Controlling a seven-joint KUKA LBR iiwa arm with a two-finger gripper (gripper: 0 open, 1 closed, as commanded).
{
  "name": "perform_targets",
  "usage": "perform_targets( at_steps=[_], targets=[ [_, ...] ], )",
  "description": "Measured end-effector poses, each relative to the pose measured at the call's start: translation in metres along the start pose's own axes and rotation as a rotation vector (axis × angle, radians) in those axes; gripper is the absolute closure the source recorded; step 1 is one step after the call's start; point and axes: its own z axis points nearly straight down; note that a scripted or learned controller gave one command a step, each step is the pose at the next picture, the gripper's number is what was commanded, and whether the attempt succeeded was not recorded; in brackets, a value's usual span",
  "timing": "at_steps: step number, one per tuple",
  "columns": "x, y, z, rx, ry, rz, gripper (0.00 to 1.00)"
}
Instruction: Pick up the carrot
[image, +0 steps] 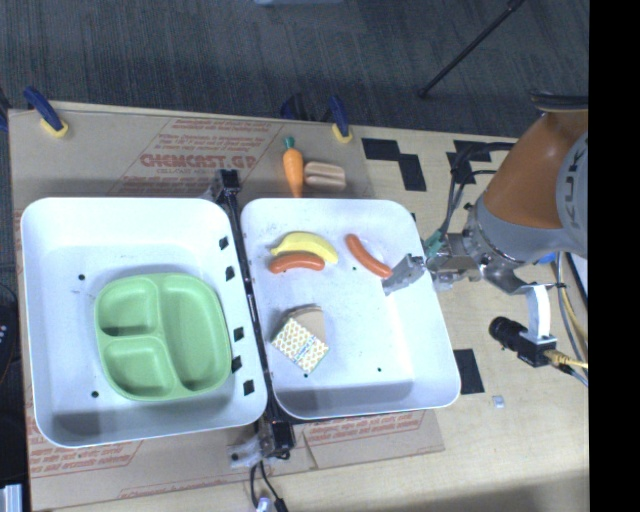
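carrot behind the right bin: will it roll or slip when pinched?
The carrot looks like a smooth, rigid toy, so probably light and slippery. Its round, tapered body may roll if nudged sideways. It lies on flat cardboard beside a bun, outside the bin, so nothing walls it in.

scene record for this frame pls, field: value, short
target: carrot, on the bench behind the right bin, outside it
beside target: tan block, also on the bench
right bin: banana, two sausages, patterned packet
left bin: green divided plate
gripper: over the right bin's right side, near one sausage, apart from the carrot
held: nothing seen between the fingers
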Motion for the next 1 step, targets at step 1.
perform_targets(
  at_steps=[1],
  targets=[
    [0.0017, 0.0641, 0.1257, 0.002, 0.0, 0.042, 0.0]
  ],
)
